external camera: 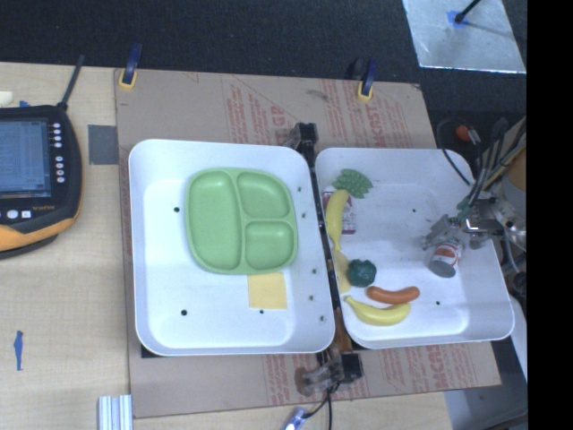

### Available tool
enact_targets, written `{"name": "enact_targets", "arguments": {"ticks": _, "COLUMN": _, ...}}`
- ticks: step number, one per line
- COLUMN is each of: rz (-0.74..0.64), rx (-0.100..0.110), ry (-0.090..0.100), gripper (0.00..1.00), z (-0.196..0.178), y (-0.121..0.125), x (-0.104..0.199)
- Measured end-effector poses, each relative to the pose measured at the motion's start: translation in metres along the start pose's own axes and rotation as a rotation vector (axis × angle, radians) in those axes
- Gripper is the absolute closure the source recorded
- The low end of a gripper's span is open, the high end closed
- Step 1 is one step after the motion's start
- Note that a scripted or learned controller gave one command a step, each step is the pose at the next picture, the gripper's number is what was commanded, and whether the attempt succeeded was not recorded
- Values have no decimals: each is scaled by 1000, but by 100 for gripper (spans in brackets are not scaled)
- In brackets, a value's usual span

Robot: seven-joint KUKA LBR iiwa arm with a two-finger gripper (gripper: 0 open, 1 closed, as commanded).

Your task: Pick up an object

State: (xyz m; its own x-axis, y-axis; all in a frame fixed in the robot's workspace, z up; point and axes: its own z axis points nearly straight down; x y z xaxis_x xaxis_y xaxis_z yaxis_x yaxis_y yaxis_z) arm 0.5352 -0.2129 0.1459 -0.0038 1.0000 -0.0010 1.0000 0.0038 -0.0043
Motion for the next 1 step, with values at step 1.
{"name": "enact_targets", "arguments": {"ticks": 1, "rz": -1, "rx": 0, "ry": 2, "gripper": 0, "z": 55, "y": 0, "x": 2}}
